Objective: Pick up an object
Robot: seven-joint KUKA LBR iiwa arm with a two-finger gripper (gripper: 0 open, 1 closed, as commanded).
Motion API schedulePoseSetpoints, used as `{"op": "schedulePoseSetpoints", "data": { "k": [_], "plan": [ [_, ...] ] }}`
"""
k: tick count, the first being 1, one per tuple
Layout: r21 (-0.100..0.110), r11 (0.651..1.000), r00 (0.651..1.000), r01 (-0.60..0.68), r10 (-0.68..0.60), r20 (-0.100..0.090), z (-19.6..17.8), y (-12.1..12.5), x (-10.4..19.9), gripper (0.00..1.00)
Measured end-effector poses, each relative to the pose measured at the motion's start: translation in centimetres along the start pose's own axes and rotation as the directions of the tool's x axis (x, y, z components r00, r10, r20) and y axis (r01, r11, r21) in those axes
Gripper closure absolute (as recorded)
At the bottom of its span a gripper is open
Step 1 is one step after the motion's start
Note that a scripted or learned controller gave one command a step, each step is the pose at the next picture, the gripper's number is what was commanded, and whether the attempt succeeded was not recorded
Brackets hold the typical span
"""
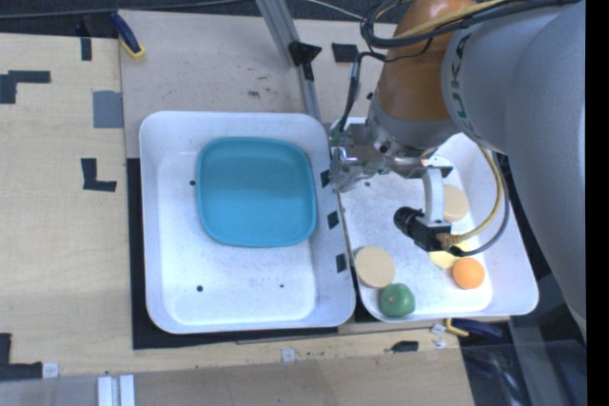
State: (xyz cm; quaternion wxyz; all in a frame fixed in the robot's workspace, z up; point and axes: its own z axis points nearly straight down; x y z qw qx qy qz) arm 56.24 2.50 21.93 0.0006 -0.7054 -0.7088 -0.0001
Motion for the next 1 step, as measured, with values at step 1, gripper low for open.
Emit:
{"op": "schedulePoseSetpoints", "data": {
  "k": [1],
  "plan": [
    [0.001, 1.000, 1.000, -0.001, 0.001, 0.000, 0.34, 0.93, 4.80, 1.00]
  ]
}}
